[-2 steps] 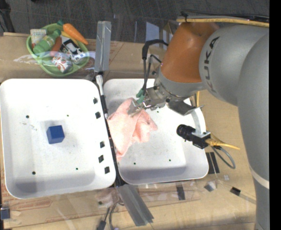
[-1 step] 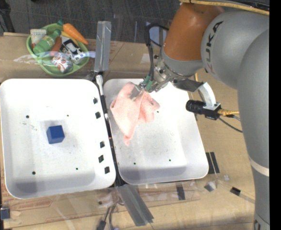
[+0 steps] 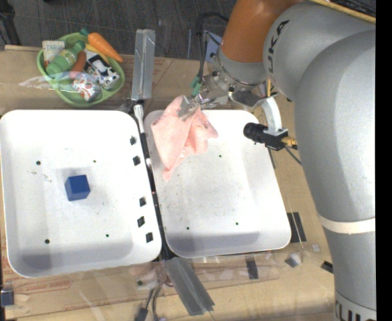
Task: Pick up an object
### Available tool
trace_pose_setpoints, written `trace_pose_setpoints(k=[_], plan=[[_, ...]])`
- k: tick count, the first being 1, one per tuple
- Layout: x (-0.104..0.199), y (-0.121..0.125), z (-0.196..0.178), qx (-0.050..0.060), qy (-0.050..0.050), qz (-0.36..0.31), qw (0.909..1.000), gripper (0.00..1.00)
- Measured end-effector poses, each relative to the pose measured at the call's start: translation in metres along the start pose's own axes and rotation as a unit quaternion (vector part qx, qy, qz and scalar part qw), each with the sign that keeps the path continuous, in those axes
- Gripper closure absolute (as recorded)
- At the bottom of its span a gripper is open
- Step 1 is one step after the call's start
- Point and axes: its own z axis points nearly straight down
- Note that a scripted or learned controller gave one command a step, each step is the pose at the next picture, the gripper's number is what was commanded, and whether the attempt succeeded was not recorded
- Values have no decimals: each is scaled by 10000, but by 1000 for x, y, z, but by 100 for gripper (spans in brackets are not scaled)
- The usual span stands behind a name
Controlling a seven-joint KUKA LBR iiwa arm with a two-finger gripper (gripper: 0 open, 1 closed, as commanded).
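A pink cloth (image 3: 179,138) hangs over the back left part of the right bin (image 3: 249,206), bunched at its top and trailing down toward the bin floor. My gripper (image 3: 197,102) sits at the cloth's upper end, shut on the bunched fabric, which rises to the fingers. A small blue cube (image 3: 77,186) rests on the floor of the left bin (image 3: 22,152), far from the gripper.
A green bowl (image 3: 82,97) with a toy carrot and several small items stands behind the left bin. A grey bar (image 3: 142,65) lies upright between the bins at the back. The arm's large grey body fills the right side.
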Motion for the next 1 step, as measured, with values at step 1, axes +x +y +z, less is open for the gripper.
trace_pose_setpoints(k=[1], plan=[[-28, -7, 25, 16, 13, 700, 9975, 100]])
